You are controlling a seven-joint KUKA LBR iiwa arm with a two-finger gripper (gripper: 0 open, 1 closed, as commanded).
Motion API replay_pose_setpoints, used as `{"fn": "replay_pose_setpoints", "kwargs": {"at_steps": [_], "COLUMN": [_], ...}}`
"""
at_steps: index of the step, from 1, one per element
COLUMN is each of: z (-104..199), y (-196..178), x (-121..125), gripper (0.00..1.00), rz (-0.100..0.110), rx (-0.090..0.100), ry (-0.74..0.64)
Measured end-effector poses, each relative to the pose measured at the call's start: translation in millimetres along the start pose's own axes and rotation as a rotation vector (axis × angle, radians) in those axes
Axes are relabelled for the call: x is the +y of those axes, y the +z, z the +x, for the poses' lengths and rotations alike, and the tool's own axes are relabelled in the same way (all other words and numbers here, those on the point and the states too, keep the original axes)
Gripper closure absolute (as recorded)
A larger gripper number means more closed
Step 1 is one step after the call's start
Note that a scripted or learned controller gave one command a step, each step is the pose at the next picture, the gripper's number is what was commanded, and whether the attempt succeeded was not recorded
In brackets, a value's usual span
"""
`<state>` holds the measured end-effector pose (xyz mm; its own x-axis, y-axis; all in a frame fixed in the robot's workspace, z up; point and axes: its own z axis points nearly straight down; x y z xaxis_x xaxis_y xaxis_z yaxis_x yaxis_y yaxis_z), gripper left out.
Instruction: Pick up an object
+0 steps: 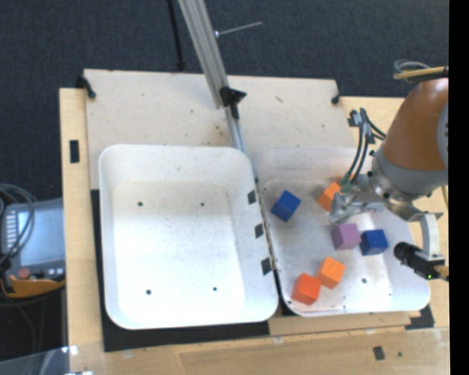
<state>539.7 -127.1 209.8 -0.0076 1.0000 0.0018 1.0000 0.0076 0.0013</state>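
Right under the jaws [345,209], which hover low in the right bin [297,170], sits a purple cube [345,235], nearly touching. Can't tell if they're apart or together. Orange cube [329,195] just behind, blue cube [373,241] beside the purple. I'd centre over purple, then drop straight.

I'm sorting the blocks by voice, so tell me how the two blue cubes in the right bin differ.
The left blue cube stands alone near the bin's left wall, turned corner-on; the right blue cube sits beside the purple cube, more squarely placed. The right one lies nearer the claw. Both are blue, similar in size.
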Motion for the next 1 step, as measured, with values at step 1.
{"fn": "replay_pose_setpoints", "kwargs": {"at_steps": [1], "z": [41.9], "y": [-3.7], "x": [11.2], "gripper": [1.00], "rz": [-0.001], "rx": [-0.001], "ry": [0.000]}}
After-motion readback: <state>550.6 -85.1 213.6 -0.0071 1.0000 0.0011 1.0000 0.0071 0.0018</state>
